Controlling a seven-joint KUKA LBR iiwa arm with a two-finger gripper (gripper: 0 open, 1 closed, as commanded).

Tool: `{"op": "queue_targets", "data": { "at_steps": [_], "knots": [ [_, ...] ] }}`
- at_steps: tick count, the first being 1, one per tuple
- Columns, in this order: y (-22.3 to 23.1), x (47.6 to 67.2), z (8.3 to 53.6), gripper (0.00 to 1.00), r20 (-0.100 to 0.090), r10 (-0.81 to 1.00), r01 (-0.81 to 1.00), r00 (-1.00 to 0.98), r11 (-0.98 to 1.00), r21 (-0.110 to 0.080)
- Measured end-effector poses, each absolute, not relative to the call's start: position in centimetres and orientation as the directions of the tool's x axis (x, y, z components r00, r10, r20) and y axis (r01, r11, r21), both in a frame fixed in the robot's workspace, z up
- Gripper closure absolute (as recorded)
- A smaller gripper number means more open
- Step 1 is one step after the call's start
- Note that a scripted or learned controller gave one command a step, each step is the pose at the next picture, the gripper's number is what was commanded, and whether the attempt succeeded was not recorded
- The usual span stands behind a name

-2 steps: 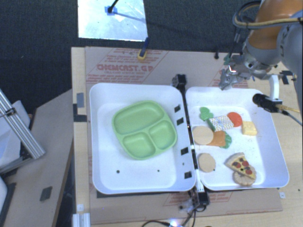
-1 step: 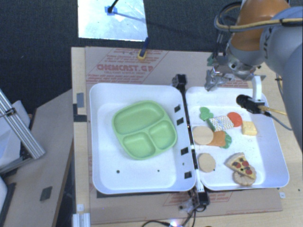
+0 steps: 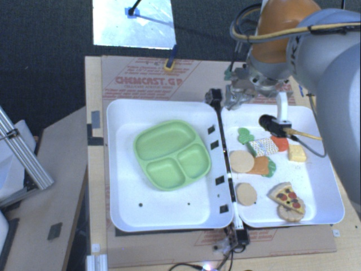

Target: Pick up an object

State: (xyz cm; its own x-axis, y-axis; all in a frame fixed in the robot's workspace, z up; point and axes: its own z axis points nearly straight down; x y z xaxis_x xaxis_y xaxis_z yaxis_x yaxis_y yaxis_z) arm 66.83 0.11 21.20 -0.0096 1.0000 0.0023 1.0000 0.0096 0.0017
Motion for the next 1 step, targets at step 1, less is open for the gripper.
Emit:
{"op": "queue_targets", "data": {
  "at_steps": [1],
  "knots": [
    [4.51,66.78,22.02,1.00,0.002,1.000,1.000,-0.009,0.009,0.002]
  ]
}}
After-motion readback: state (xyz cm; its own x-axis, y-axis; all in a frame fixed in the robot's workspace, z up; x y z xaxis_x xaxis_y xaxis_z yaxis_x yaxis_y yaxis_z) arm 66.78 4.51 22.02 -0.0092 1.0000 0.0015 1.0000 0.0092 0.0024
